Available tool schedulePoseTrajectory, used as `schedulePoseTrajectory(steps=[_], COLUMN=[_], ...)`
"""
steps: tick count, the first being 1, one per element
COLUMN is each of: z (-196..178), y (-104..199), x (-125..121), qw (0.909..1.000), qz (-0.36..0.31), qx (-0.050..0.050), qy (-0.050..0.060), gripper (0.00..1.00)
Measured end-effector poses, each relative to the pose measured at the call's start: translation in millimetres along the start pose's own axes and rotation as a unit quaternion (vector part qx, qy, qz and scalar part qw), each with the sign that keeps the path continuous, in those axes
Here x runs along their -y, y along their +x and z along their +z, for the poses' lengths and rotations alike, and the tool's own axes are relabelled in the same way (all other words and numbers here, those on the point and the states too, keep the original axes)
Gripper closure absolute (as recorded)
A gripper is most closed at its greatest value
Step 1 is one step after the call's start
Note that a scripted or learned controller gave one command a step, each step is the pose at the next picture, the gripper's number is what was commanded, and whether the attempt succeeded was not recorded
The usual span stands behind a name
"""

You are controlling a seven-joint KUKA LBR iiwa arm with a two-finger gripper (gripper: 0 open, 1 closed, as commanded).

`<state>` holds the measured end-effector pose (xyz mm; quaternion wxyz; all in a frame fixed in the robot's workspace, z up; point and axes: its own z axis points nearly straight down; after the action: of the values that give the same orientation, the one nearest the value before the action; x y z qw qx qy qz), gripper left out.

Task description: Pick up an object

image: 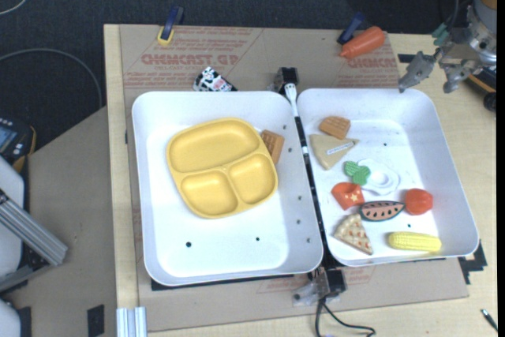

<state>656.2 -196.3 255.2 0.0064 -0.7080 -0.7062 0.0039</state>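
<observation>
My gripper (433, 77) hangs at the far right, above the back right corner of the right bin (442, 130). Its two fingers are spread apart with nothing between them. Toy food lies well below it in that bin: a toast piece (334, 126), a cheese wedge (330, 148), a green vegetable (357, 170), a white egg (383, 180), two red tomatoes (347, 194) (418, 201), a watermelon slice (382, 210), a pizza slice (353, 234) and a corn cob (414, 241).
The left bin (158, 233) holds a yellow divided plate (222, 166) with a brown waffle piece (273, 144) at its right edge. Behind the bins on the board lie an orange carrot (363, 42) and a black-and-white patterned object (211, 80).
</observation>
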Motion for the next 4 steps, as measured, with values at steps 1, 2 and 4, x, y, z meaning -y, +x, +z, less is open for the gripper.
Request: schedulePoseTrajectory(steps=[1, 2, 4], z=[-8.7, 44.6, 140.6], y=[0.4, 0.1, -5.4], x=[-2.3, -13.1, -13.5], qw=[1.0, 1.0, 1.0], qz=[-0.001, -0.003, -0.002], qx=[0.002, 0.001, 0.001], qy=[-0.007, -0.005, -0.004], gripper=[0.0, 0.0, 0.0])
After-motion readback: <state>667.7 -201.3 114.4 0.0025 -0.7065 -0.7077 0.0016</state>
